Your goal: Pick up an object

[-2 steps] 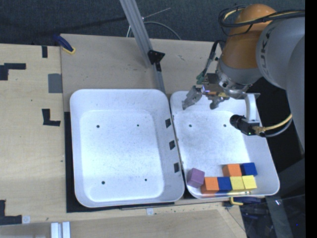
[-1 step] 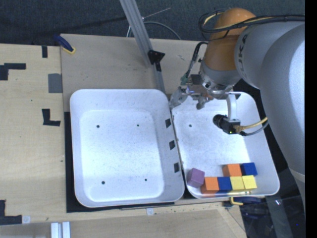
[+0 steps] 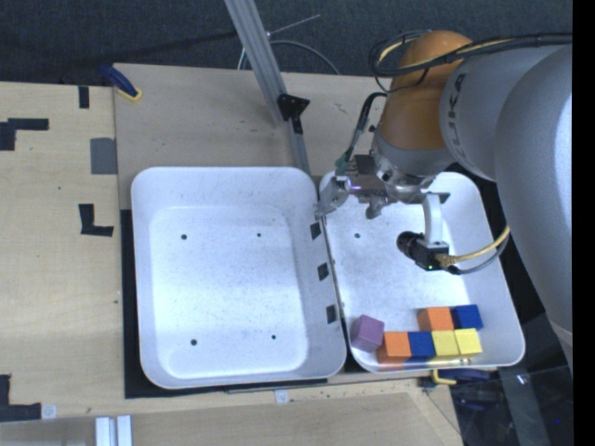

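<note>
Coloured blocks (image 3: 432, 342) huddle against the near wall of the right bin (image 3: 381, 277). A purple block (image 3: 369, 331) at the row's end looks easiest to seize. The pincer (image 3: 373, 206) hangs over the bin's far end, well apart from them. I cannot tell whether it is wide or narrow.

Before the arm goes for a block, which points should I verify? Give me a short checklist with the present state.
1. Blocks present in right bin: ok, purple block and coloured row at its near edge.
2. Gripper over a block: not ok, it hangs at the far end.
3. Way to the blocks free: ok, bare floor between.
4. Purple block apart from orange block: cannot tell.
</note>
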Controlling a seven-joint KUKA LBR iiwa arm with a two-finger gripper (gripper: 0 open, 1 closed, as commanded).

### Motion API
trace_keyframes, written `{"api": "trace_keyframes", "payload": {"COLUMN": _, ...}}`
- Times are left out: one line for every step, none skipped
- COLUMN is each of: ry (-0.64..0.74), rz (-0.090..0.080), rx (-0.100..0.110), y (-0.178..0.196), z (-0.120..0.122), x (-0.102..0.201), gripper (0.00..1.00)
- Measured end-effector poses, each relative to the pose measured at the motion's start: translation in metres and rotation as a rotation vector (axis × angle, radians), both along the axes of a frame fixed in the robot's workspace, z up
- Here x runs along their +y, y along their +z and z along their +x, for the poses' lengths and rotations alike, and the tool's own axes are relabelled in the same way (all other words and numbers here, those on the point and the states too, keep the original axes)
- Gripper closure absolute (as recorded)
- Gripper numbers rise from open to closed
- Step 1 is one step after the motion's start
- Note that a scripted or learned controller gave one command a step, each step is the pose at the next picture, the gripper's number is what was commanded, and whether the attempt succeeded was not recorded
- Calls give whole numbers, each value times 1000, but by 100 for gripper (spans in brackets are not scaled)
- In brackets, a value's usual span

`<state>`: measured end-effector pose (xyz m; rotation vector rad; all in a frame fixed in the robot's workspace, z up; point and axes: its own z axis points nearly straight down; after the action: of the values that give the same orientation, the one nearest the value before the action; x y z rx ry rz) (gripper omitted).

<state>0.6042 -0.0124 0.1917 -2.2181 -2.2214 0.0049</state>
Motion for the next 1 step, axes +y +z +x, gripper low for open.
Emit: {"api": "trace_keyframes", "payload": {"ry": 3, "rz": 2, "rx": -5, "y": 33, "z": -14, "x": 37, "gripper": 0}}
